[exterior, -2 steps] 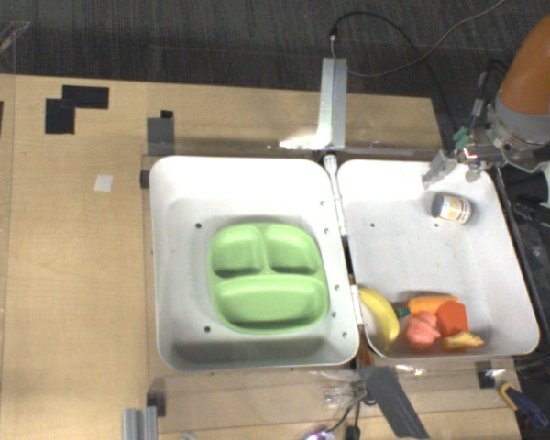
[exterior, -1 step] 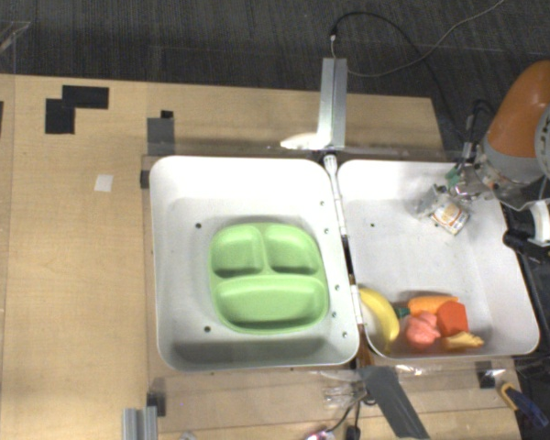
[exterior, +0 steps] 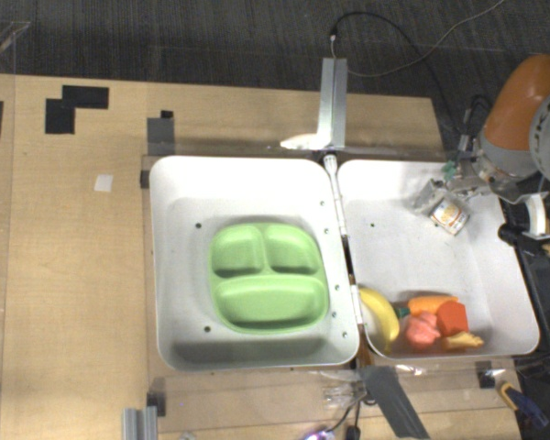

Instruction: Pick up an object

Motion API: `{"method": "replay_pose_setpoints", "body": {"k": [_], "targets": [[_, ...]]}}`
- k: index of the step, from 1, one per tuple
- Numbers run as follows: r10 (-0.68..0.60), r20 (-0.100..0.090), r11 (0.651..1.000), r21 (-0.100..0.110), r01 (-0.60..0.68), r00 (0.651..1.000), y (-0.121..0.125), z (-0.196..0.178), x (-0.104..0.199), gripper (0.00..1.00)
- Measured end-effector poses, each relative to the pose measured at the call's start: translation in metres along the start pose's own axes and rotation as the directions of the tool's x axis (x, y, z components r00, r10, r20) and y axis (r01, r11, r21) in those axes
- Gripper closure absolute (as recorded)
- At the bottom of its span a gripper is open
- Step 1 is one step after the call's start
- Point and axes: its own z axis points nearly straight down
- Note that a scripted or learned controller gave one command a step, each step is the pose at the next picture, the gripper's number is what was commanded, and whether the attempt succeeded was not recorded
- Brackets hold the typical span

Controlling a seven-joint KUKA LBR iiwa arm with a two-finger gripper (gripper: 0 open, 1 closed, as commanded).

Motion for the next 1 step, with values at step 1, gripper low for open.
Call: {"method": "replay_pose_setpoints", "body": {"k": [1], "targets": [[-0.233, 0.011, 0.972, -0.010, 0.233, 0.972, -0.0345, -0.0007, 0.0034, 0.00]]}}
